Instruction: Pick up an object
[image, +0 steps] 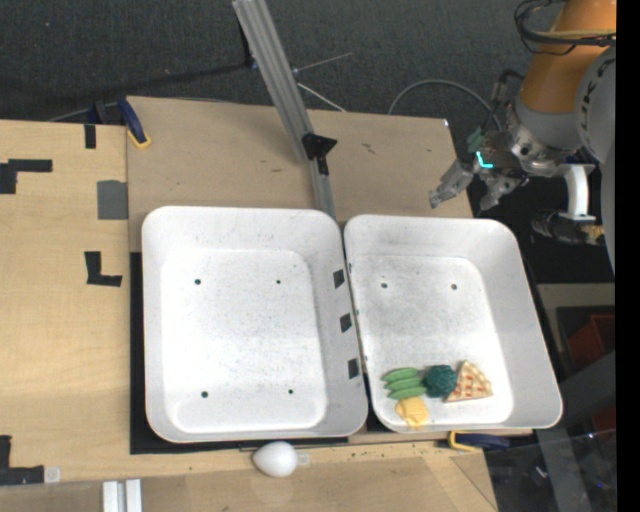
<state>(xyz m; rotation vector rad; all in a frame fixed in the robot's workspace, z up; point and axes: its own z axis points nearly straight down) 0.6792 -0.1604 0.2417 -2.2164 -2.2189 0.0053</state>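
From above, the gripper (470, 190) hung beyond the far edge of the right bin (520, 300), its fingers apart and holding nothing. The objects lay bunched in that bin's near corner — green beans (403, 380), a broccoli (439, 379), a pizza slice (470, 383) and what seemed a yellow piece (412, 410), all touching or nearly so. This looked like the approach step; next the arm would need to travel nearward and descend on one item. No writing was legible.
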